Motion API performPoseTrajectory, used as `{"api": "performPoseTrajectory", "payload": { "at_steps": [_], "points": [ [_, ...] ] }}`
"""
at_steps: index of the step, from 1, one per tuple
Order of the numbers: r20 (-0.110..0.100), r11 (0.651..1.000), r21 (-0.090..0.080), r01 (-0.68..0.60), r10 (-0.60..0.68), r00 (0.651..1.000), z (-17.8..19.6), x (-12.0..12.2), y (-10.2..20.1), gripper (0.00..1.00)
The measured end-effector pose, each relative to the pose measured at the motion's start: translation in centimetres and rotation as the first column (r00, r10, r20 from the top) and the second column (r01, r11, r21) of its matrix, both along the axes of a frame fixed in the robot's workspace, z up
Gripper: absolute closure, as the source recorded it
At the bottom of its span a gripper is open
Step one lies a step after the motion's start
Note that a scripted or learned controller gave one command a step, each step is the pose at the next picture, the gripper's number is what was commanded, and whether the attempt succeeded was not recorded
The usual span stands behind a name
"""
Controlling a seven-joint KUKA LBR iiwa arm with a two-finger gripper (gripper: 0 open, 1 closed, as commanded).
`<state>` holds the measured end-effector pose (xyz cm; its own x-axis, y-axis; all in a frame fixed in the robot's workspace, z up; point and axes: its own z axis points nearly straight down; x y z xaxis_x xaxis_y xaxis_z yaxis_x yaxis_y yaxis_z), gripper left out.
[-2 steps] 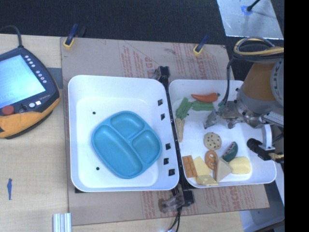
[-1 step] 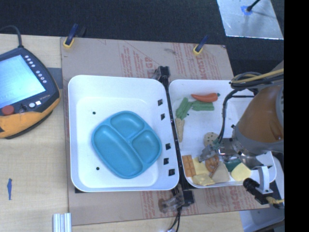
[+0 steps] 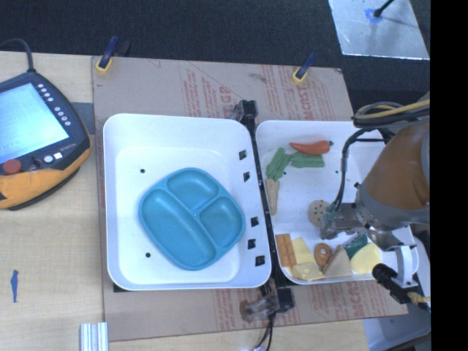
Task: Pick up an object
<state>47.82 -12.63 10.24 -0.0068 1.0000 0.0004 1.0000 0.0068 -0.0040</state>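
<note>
Blue three-compartment plate [image 3: 191, 216] in the left bin [image 3: 121, 137], toy food crowding the right bin [image 3: 272, 134]: red chili pepper [image 3: 310, 147] and green beans [image 3: 278, 162] far, cheese wedge [image 3: 365, 259] and pretzel [image 3: 322, 254] near, arm [image 3: 395, 178] low over them, gripper [image 3: 344, 224] beside a round cracker [image 3: 317, 210], grip state cannot be told

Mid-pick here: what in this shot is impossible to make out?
- Hand: the arm's own wrist covers it from above, so grip state is unknown.
- Items in the right bin near corner: partly under the arm.
- Teach pendant: cut by the left edge.
</note>
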Motion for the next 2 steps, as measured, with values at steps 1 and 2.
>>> {"api": "performPoseTrajectory", "payload": {
  "at_steps": [1,2],
  "points": [
    [0.0,1.0,0.0,0.0,0.0,1.0,0.0,0.0,0.0,0.0],
    [0.007,1.0,0.0,0.0,0.0,1.0,-1.0,7.9,0.6,0.0]
  ]
}}
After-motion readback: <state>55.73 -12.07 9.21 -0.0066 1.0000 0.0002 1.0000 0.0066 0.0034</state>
